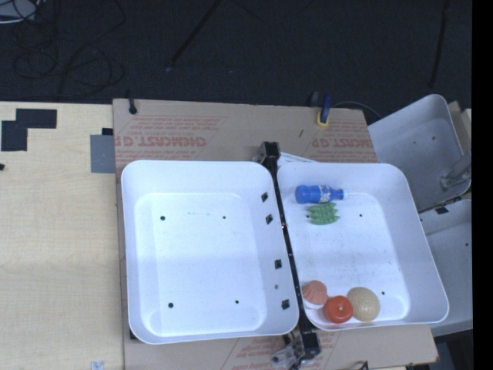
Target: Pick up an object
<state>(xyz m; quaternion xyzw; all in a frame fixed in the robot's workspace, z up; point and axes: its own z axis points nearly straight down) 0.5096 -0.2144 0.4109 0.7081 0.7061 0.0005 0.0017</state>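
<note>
Cardboard sheet [231, 133] under the bins [196, 177] reads "CHEMCAST G-P" — mirrored.

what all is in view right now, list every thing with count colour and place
bins: 2, white, side by side on the bench
blue bottle: 1, blue with a white cap, lying on its side at the far end of the right bin
green item: 1, green, just in front of the bottle; too small to tell what it is
pink round item: 1, pinkish, near left corner of the right bin
red round item: 1, red-orange, at the near wall, between the pink and tan items
tan ball: 1, tan, right of the red item
cardboard sheet: 1, brown with red print, under the bins
</note>
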